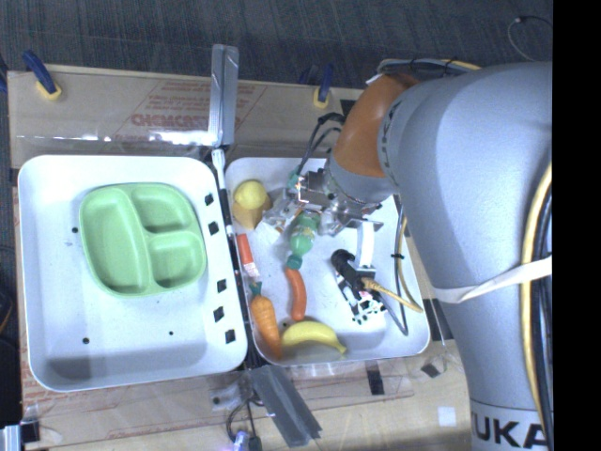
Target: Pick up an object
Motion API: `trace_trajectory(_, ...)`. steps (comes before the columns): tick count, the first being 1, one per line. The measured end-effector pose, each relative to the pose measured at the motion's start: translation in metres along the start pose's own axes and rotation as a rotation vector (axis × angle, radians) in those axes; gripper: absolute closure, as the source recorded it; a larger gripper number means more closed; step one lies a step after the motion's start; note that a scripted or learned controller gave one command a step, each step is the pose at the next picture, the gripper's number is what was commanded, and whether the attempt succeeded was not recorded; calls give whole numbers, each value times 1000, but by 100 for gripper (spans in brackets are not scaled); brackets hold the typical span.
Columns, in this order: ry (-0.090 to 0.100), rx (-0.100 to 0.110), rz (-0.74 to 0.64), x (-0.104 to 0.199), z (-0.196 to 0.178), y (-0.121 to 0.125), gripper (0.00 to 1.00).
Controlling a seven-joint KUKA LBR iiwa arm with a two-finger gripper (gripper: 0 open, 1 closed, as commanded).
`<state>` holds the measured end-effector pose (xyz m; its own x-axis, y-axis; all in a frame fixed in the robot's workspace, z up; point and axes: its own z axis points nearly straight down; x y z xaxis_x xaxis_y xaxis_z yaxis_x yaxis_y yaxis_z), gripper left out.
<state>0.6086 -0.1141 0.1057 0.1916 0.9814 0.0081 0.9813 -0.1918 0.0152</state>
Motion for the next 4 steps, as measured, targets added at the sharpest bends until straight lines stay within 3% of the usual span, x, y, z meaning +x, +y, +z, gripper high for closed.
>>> trace_trajectory(1, 0, 2, -9, 1, -11, 0, 100)
trace_trajectory(2, -2, -1, -8, 0, -13, 1, 0)
trace_trajectory(3, -7, 18, -51, -25, 15, 51, 0)
trace_trajectory(4, -7, 20, -63, -21, 4, 52, 100)
